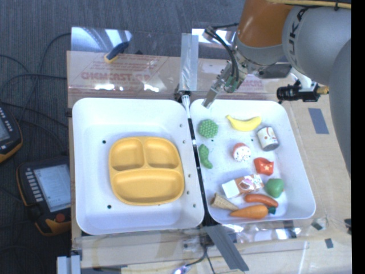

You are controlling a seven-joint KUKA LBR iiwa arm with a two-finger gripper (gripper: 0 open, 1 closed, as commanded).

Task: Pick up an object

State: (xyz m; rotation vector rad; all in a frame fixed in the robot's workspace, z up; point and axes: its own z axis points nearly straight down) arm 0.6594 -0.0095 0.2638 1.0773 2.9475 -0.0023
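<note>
the gripper (212, 96) hangs above the far rim of the right bin (296, 153), at about eleven o'clock of that bin, and nothing is seen between its fingers; whether they are spread or closed cannot be told from this slant.

the pickable things lie in the right bin: a green ball (208, 128) closest, at its six o'clock, a banana (244, 122) toward four o'clock, and a crowded heap near the front with a carrot (249, 212) and a cone (223, 202).

the risks, as a judgement: a descent here could strike the rim or the divider between bins, the round ball could roll off closing fingers, and the heap invites a double or glancing grab. the yellow tray (147, 170) in the left bin (91, 153) is well apart.
</note>
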